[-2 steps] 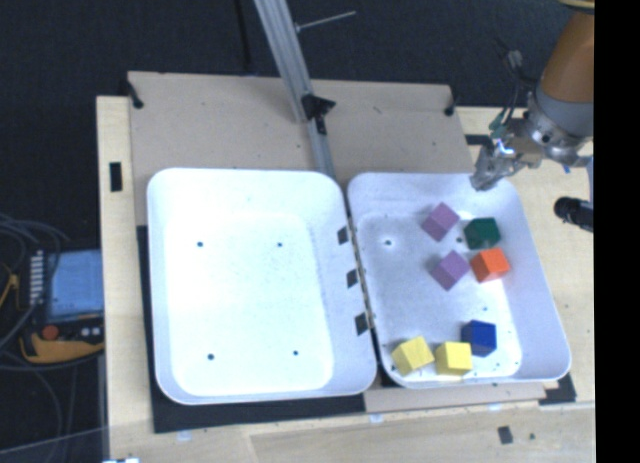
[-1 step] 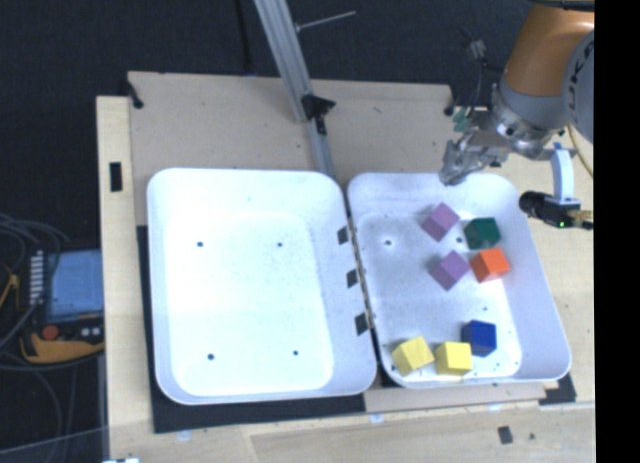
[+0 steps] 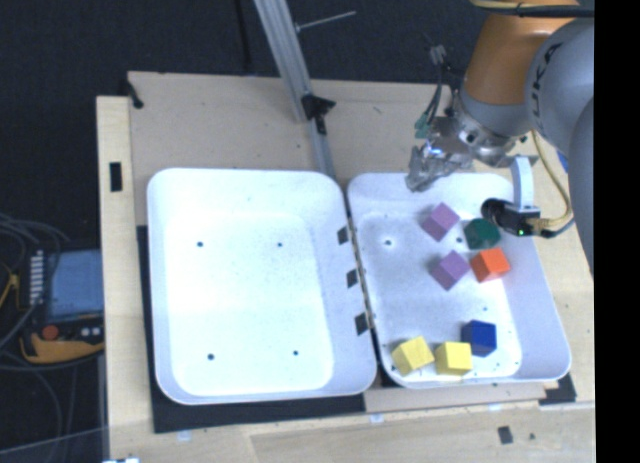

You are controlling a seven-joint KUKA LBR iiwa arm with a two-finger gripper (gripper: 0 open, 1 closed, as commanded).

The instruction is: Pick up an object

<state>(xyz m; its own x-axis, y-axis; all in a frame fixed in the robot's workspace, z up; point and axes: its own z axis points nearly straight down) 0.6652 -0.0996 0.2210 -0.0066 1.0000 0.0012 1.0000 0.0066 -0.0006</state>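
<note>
We see the gripper [image 3: 425, 169] up over the far edge of the right bin [image 3: 535, 346], and we cannot tell if it is open or closed. Nothing is in it that we can see. The blocks all lie in that bin: a purple block [image 3: 438, 221] close to the gripper, a second purple block [image 3: 449, 269] in the middle, an orange block [image 3: 489, 265] and a green block [image 3: 482, 234] by the right edge, and two yellow blocks [image 3: 431, 356] and a blue block [image 3: 479, 336] at the near edge. We think we are at the reaching step. Next we should go down over the close purple block and squeeze it.

Hand [image 3: 424, 173] low, wrist angled left
</note>
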